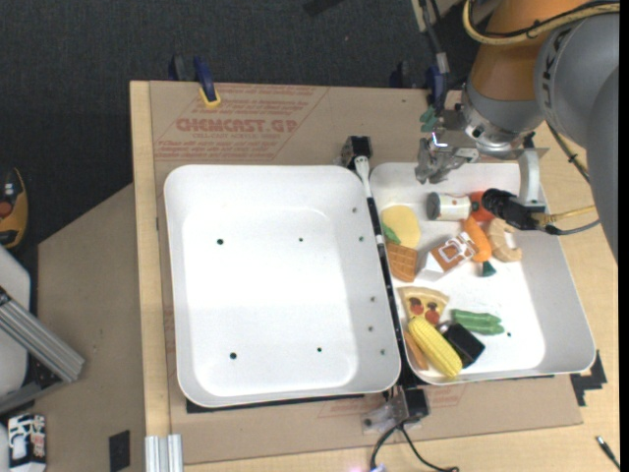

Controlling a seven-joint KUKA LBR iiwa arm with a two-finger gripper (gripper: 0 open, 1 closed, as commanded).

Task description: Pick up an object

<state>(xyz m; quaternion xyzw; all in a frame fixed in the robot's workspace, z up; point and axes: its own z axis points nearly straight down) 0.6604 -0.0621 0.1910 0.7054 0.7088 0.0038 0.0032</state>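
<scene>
My gripper (pixel 433 165) hangs over the back edge of the right bin (pixel 560 303), fingers apart with nothing between them. Just below it lies a small white cylinder (pixel 450 206) with a dark end. Further toys lie in this bin: an orange carrot (pixel 478 234), a yellow rounded piece (pixel 400 222), a brown waffle piece (pixel 403 261), a small red-and-white box (pixel 453 253), a beige piece (pixel 507 247), a pizza slice (pixel 423 304), a green pod (pixel 479 321), a yellow corn cob (pixel 433 348) and a black block (pixel 465 344).
The left bin (pixel 265 283) stands beside the right one, their rims meeting along a dark strip (pixel 378 254). Both rest on a cardboard sheet (pixel 246 116) held by clamps at the back. The arm comes in from the upper right.
</scene>
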